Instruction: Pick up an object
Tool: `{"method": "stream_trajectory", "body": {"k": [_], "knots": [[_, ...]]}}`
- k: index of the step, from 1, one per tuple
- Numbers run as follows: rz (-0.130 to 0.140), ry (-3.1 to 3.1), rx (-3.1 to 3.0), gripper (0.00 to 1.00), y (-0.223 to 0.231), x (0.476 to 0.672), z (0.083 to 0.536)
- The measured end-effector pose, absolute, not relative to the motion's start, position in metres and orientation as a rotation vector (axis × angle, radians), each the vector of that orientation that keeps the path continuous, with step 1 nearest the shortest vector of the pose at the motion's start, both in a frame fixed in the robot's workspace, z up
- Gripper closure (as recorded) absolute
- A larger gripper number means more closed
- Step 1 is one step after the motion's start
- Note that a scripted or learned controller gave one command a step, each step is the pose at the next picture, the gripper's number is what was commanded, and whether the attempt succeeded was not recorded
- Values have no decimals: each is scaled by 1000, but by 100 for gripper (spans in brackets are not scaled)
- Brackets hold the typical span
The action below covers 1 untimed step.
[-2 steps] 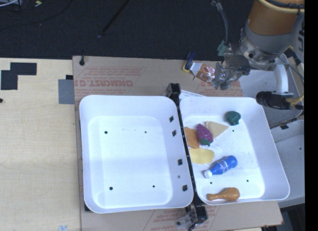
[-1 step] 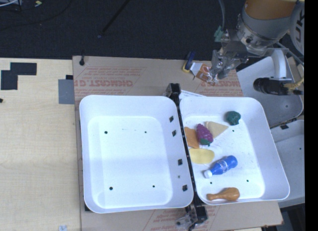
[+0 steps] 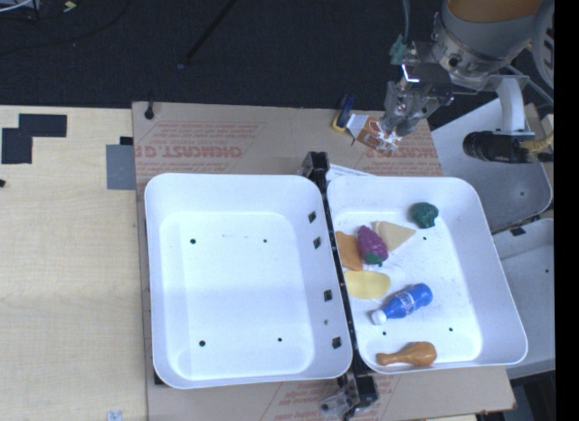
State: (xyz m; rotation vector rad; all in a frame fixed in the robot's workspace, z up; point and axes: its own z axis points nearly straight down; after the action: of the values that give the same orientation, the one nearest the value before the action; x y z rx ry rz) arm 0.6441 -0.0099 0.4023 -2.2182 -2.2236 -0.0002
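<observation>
We start with the small orange-and-white object, which sits right at the tip of the gripper, on its left side in the view. It is over the brown board that lies under the bins, beyond the far rim of the right bin. We cannot tell whether this object is gripped or merely beside the tip, and we cannot tell whether the gripper is open or closed, because its lower end is a dark blur against the board. Just past the object, further left of the gripper, a small blue-and-yellow item stands on the board.

The other loose objects are all in the right bin, below the gripper in the view and well apart from it. Nearest to it is a green lump by the far wall. Then come a pale wedge and a purple piece that touches it, with an orange slice beside them against the bin's left wall. Further from the gripper lie a yellow piece and a blue bottle on its side, white cap pointing left. Farthest of all is a tan, club-shaped object by the near rim.

The left bin adjoins the right one, further left of the gripper.
</observation>
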Motion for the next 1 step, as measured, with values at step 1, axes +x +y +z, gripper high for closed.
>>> {"method": "stream_trajectory", "body": {"k": [1], "knots": [[0,-2222,-2221,100,-18,644,426]]}}
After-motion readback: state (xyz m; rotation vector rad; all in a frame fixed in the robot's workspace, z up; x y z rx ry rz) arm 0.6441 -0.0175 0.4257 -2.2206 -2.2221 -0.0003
